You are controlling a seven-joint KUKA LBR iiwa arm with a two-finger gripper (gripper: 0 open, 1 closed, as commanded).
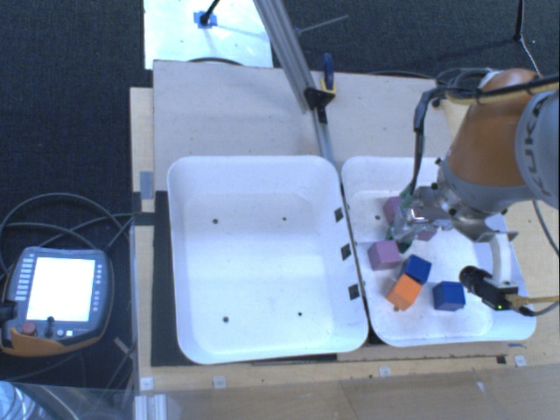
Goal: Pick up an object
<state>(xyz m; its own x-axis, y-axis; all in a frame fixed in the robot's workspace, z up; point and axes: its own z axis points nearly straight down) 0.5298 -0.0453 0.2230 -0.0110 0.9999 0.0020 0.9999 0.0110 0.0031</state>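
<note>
Nearest me, blocks in the right bin (437, 338) — orange block (403, 291), blue cubes, purple block (383, 255) — lie unlifted while my jaws (404, 227) hover just above the purple one, their spread impossible to tell.

Two bins sitting side by side on bench (236, 112): left bin (262, 252), right bin (437, 326). Several blocks lying in right bin, clustered toward its left half. Gripper (404, 231) hanging over that cluster, arm (490, 147) reaching in from right. Pendant (57, 300) resting on floor well left of bench. Slanted pole (289, 46) crossing behind bins.
</note>
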